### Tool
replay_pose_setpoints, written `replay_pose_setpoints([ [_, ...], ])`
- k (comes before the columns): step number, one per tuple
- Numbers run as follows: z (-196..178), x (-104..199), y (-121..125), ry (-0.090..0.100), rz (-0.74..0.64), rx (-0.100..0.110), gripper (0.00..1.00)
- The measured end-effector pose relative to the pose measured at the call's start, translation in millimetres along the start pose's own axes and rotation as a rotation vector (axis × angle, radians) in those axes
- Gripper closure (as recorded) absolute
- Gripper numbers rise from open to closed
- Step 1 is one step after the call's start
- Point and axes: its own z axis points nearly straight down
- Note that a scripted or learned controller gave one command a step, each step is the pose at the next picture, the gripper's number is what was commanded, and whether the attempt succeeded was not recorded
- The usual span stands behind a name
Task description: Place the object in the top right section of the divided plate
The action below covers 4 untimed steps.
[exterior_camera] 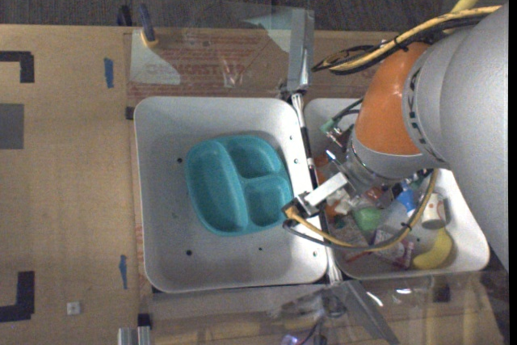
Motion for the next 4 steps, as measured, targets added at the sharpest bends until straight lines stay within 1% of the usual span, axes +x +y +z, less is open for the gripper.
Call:
replay_pose_setpoints([
  [1, -11, 28, -49, 0.001, -0.329, -0.002, 1.00],
  [2, -11, 13, 19, 0.002, -0.561, -0.007, 1.00],
  [3, -16, 48, -31, 0.002, -0.719, -0.007, 1.00],
  [4, 0, -18, -12, 0.000, -0.824, -0.003, 1.00],
])
